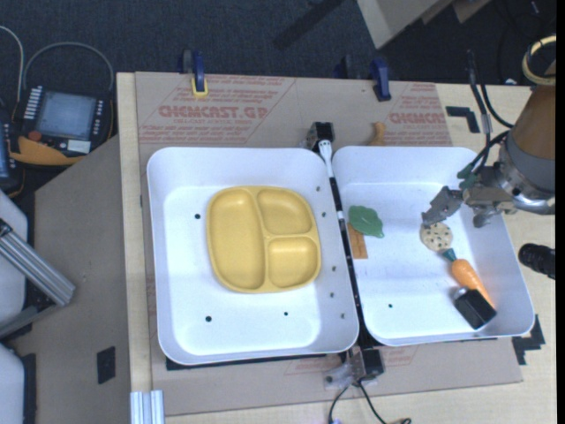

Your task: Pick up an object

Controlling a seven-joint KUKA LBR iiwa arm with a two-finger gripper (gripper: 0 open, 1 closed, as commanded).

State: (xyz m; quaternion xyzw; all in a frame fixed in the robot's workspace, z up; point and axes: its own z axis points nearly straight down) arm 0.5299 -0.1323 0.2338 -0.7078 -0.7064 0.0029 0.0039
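Note:
The right bin (397, 312) holds a green leaf-shaped piece (365, 221), a round speckled cookie (435, 235), an orange carrot (466, 273) and a black block (474, 308). My gripper (460, 214) hangs over the right part of this bin, just above and to the right of the cookie. It is open, and I see nothing between its fingers. The carrot and the block lie below it, toward the bin's front right corner.
A yellow divided plate (263, 237) sits in the middle of the left bin (177, 325). A small orange strip (357, 242) lies by the ridge between the two bins. Blue clamps (199, 67) hold the board at the back.

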